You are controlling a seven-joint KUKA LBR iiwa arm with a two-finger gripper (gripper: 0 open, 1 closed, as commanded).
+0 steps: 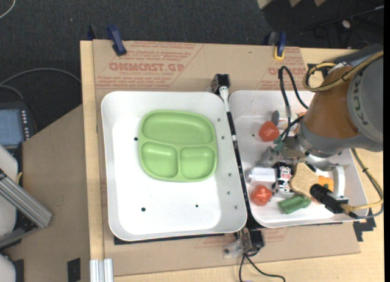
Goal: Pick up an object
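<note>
The arm (341, 113) runs off the picture's right edge and covers much of the right bin (247, 107), whose far right rim is hidden under it. The hand (283, 153) sits in a clutter of small things beneath the wrist, too tangled to read. A tan piece (303, 180) lies partly under the arm.

The grey arm (365, 101) is seen reaching in from the right, above the right-hand white bin (244, 107). Its orange band (329, 107) is positioned over the middle of that bin. Below the band, the wrist is angled down toward the bin floor. The gripper (285, 156) is lowered near the bin's centre, largely hidden beneath the wrist.
</note>
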